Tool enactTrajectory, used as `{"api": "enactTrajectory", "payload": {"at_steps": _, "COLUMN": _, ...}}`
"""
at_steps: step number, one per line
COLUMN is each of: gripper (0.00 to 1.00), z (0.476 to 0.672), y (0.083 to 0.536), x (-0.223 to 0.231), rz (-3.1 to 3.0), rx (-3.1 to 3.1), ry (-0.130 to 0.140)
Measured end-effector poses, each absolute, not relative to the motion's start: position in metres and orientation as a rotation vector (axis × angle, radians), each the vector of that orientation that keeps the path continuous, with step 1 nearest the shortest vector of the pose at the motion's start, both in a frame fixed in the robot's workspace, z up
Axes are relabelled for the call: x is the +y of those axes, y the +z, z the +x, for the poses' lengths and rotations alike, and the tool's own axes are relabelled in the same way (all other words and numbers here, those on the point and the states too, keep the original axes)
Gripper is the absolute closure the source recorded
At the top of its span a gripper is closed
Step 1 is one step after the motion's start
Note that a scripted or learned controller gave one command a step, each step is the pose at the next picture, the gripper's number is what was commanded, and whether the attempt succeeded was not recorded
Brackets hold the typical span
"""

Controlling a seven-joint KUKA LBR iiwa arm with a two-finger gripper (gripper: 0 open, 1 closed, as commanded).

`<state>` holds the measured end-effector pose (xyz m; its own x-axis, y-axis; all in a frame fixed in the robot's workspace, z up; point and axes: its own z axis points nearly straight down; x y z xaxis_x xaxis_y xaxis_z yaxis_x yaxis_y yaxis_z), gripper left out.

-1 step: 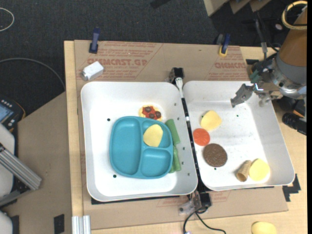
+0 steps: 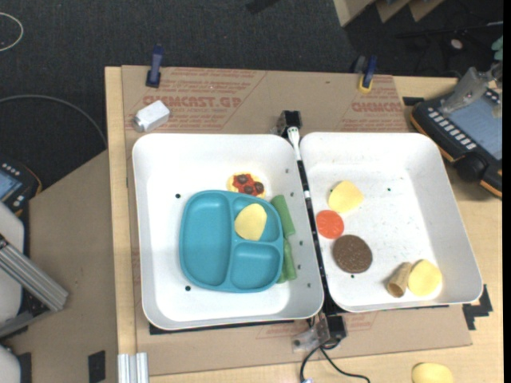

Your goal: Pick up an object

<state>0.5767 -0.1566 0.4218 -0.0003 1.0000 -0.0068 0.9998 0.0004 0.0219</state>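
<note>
The left bin (image 2: 152, 214) holds a blue divided plate (image 2: 211, 242) with a pale yellow piece (image 2: 251, 222) lying on its upper right compartment. A green strip (image 2: 284, 234) lies along the plate's right side. A small pizza-like toy (image 2: 247, 185) sits just above the plate. In the right bin (image 2: 415, 166) lie a yellow piece (image 2: 345, 197), an orange-red disc (image 2: 330, 224) and a brown disc (image 2: 352, 254). At that bin's lower right corner, a tan cylinder (image 2: 398, 278) touches a yellow round piece (image 2: 425, 278).
A small white block (image 2: 152, 116) lies on the cardboard bench top behind the left bin. Blue clamps (image 2: 154, 66) (image 2: 367, 73) stand at the back edge. A control pendant (image 2: 471, 130) rests at the far right. Another yellow object (image 2: 431, 372) lies below the right bin.
</note>
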Motion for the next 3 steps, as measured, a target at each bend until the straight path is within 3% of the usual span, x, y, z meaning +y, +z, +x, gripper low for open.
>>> {"api": "enactTrajectory", "payload": {"at_steps": 1, "gripper": 0.0, "z": 0.525, "y": 0.545, "x": -0.182, "rz": 2.213, "rx": 2.203, "ry": 0.013}}
{"api": "enactTrajectory", "payload": {"at_steps": 2, "gripper": 0.0, "z": 0.478, "y": 0.536, "x": -0.018, "rz": 2.203, "rx": 2.244, "ry": 0.005}}
{"api": "enactTrajectory", "payload": {"at_steps": 3, "gripper": 1.0, "z": 0.48, "y": 0.547, "x": -0.027, "rz": 2.218, "rx": 2.221, "ry": 0.003}}
